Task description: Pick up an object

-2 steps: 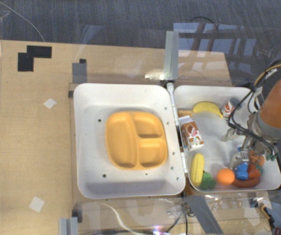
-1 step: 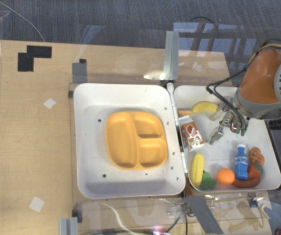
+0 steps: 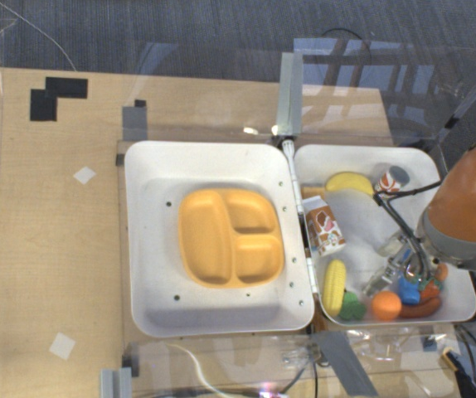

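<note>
The gripper (image 3: 395, 265) hangs low at five o'clock in the right bin (image 3: 437, 168), just above an orange (image 3: 386, 305) and blue block (image 3: 410, 291). I cannot tell its state. A yellow tray (image 3: 230, 237) fills the left bin (image 3: 151, 172).

Bright, even light is falling from above, leaving only soft, faint shadows inside the left bin (image 3: 213, 160) around the yellow tray (image 3: 230, 237). Clear panels are throwing pale streaky reflections across the desk (image 3: 47, 222) and the right bin (image 3: 412, 160). The white plastic is glaring slightly. Small things at the lower right are looking soft and a little blurred.
</note>
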